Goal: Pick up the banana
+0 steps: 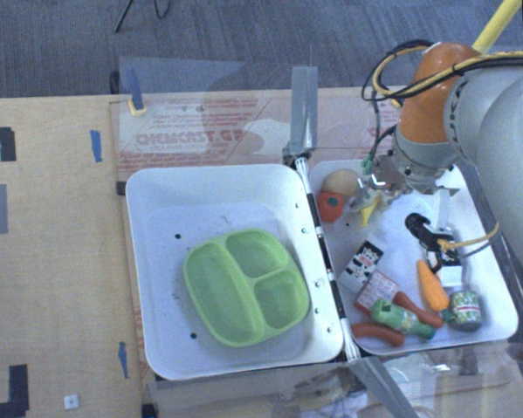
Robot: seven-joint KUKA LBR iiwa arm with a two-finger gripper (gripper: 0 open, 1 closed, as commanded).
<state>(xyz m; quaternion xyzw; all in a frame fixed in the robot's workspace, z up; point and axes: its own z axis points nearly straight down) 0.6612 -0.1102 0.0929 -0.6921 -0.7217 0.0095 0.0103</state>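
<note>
My claw (376, 189), its grip state impossible to tell, sits over the far left corner of the right bin (503, 322), directly above the banana (367, 209), which lies just right of a tomato (330, 206); the left bin (157, 209) holds a green divided plate (245, 286).
</note>
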